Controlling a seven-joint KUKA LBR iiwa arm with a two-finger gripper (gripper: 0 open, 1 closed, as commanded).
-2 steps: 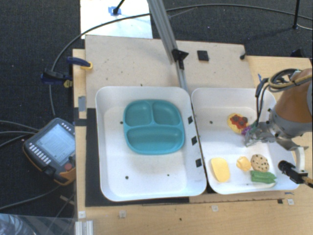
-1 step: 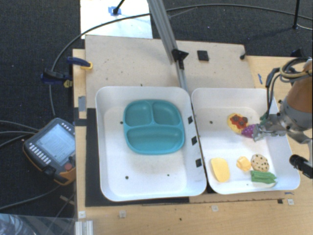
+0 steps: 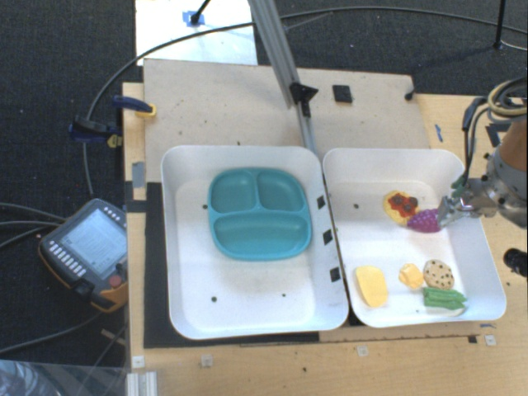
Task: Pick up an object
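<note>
Green beans [image 3: 444, 299] lie at the right bin's [image 3: 363, 180] front; the gripper [image 3: 450, 211] touches purple grapes [image 3: 425, 220], finger spread unclear.

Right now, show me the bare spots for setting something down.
Left bin: bare floor in front of the teal divided plate. Right bin: bare between pizza toy and yellow piece. Crowded around the cookie and green beans.
</note>
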